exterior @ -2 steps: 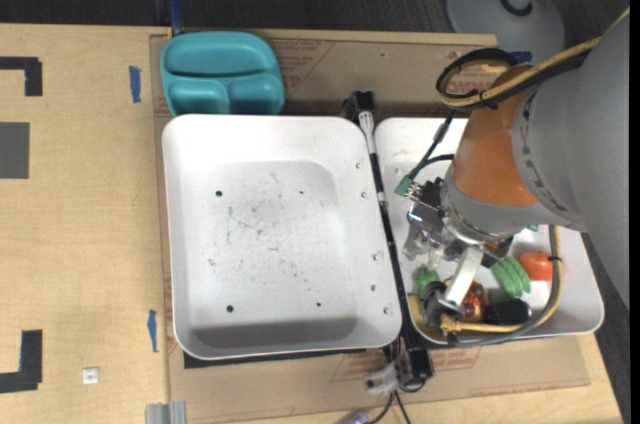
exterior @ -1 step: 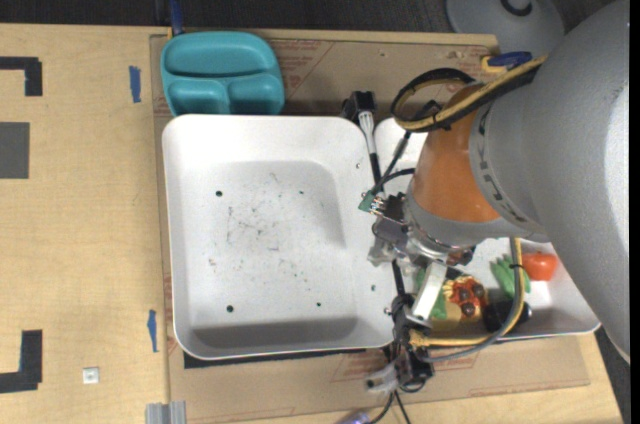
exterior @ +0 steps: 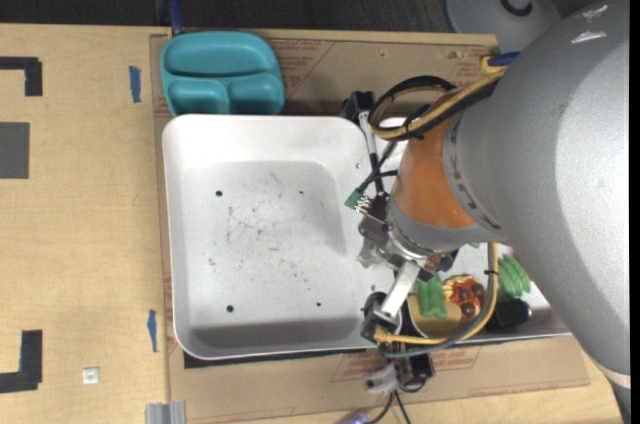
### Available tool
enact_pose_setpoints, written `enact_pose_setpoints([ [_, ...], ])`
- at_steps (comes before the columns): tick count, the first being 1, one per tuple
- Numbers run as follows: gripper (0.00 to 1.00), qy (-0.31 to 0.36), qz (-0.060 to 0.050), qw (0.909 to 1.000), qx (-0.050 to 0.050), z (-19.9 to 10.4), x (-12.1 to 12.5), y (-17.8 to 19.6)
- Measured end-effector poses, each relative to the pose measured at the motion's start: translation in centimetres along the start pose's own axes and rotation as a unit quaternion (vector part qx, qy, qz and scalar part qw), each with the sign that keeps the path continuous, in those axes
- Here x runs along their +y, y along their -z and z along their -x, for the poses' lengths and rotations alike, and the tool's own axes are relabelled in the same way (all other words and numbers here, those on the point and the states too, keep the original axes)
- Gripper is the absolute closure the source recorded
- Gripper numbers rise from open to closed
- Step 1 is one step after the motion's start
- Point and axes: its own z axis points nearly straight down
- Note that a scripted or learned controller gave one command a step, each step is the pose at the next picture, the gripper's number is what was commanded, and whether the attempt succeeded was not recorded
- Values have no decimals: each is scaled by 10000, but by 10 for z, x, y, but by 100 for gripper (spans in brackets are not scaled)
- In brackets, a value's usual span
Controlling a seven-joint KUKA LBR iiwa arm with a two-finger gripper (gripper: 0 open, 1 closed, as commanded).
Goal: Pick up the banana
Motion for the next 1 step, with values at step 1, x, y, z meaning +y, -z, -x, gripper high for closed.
enact_pose_setpoints([
  [1, 100, 224, 32, 9997, -39, -4, -3, -2],
])
